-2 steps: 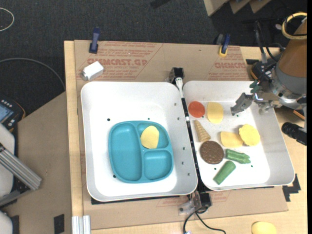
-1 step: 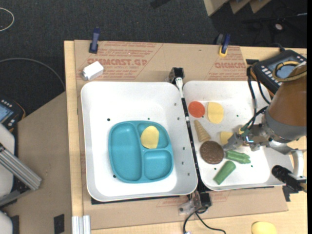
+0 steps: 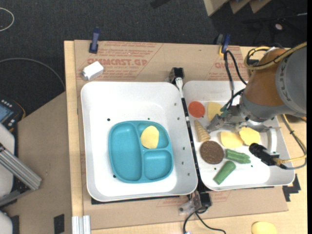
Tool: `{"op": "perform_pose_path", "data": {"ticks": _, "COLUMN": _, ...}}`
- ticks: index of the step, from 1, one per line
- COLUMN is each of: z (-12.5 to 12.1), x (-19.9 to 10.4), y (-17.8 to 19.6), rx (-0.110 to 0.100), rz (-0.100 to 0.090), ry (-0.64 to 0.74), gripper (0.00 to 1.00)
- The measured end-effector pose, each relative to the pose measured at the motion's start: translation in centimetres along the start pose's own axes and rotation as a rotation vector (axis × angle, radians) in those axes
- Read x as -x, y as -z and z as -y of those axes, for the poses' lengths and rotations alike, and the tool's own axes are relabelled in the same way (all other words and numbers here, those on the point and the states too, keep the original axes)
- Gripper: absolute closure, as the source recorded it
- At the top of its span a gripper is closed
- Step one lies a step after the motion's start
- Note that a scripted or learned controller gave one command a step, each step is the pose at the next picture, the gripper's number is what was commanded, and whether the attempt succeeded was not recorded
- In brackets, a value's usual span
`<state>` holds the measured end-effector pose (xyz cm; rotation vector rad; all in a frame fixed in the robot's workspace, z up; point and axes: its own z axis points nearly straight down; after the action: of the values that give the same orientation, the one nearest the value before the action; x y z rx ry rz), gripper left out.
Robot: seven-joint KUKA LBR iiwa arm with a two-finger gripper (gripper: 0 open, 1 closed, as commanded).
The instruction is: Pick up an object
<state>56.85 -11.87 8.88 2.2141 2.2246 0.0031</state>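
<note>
Down in the camera view, the gripper (image 3: 225,122) hangs low over the right bin (image 3: 243,179), its grey body sloping in from the right under the orange band, and whether it is open or closed cannot be told from this angle; nothing is visibly held. The toy food lies clustered right around it. A pale yellow piece (image 3: 213,109) sits just beyond the tip, and the red round piece (image 3: 197,109) is a little further to the left. The waffle cone (image 3: 201,131) lies just left of the tip, its long axis running from upper left to lower right, pointed end up. Just below the gripper are a yellow slice (image 3: 231,139) and the brown cookie (image 3: 212,152), and nearer the viewer lie two green vegetables (image 3: 225,171). Judging by closeness, the cone or the pale yellow piece looks the likeliest target. Over in the left bin (image 3: 97,130), well apart, a blue divided tray (image 3: 126,152) holds a yellow lemon-like piece (image 3: 150,137).
</note>
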Motion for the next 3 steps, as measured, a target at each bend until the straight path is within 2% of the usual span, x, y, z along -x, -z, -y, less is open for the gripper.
{"op": "perform_pose_path", "data": {"ticks": 1, "z": 4.5, "x": 4.5, "y": -0.4, "rx": -0.009, "rz": -0.001, "ry": -0.01, "gripper": 0.0}}
{"op": "perform_pose_path", "data": {"ticks": 2, "z": 3.3, "x": 6.3, "y": -0.3, "rx": -0.005, "rz": -0.008, "ry": -0.002, "gripper": 0.0}}
{"op": "perform_pose_path", "data": {"ticks": 3, "z": 9.2, "x": 3.1, "y": 3.8, "rx": -0.007, "rz": -0.004, "ry": -0.006, "gripper": 0.0}}
